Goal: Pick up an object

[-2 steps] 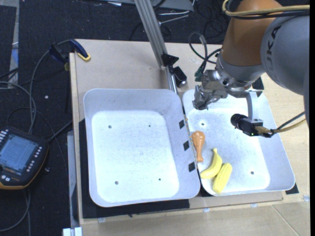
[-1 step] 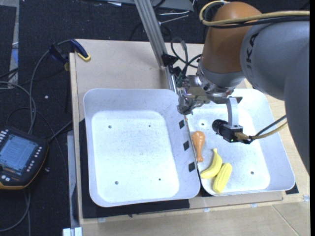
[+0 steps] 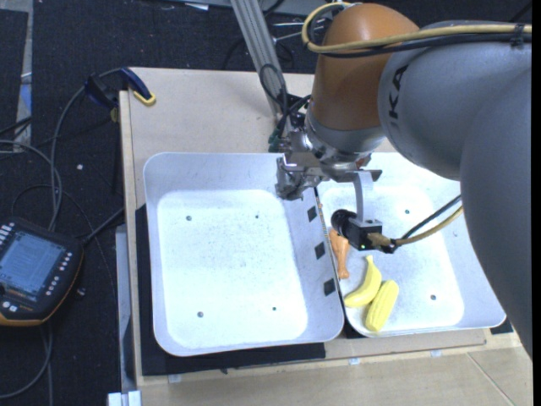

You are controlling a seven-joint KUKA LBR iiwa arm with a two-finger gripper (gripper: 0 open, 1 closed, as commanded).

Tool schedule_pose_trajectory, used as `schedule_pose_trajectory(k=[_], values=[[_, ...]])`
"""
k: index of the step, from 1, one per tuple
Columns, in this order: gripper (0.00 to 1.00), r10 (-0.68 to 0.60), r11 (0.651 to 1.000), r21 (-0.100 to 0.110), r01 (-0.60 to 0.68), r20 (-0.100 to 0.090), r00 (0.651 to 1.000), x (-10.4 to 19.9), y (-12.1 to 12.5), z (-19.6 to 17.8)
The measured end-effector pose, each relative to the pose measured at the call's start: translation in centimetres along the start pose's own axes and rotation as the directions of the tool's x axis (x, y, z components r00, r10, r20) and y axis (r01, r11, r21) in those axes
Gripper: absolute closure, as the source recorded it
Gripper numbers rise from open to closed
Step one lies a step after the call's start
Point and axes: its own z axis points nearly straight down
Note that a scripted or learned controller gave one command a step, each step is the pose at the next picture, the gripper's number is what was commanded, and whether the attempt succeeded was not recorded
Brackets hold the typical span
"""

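In the right bin (image 3: 439, 299) a thin orange carrot-like piece (image 3: 341, 258) lies close to the left wall. Just below it is a yellow banana (image 3: 363, 285), with a yellow corn cob (image 3: 382, 304) touching it near the front rim. My gripper (image 3: 293, 183) hangs over the ridge between the two bins, near their far end, up and to the left of these three things. I see nothing between its tips. The big grey arm with its orange band covers the far part of the right bin.
The left bin (image 3: 169, 252) is a shallow white tray beside the right one. Black clips (image 3: 321, 248) sit along the shared ridge. A slanted metal pole (image 3: 258, 45) rises behind the bins. A teach pendant (image 3: 30, 269) lies off the bench at the left.
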Motion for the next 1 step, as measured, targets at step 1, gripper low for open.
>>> schedule_pose_trajectory(k=[1], values=[[0.00,0.004,1.000,0.000,-0.004,0.001,1.000,-0.24,0.03,0.00]])
